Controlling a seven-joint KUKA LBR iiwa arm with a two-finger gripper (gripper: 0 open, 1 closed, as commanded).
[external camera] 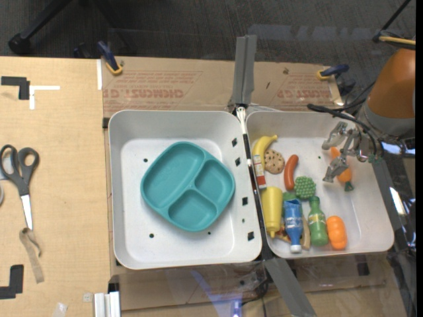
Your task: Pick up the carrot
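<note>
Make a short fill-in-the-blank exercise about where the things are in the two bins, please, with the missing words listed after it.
1. The teal divided plate lies in the ___ bin.
2. The gripper is above the ___ bin, with the carrot between its fingers.
3. The banana is ___ in colour.
4. The scissors lie on the bench, ___ the bins.

Missing words: left; right; yellow; outside

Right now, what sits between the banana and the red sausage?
A brown cookie lies between the banana and the sausage, as the camera view shows.
</note>
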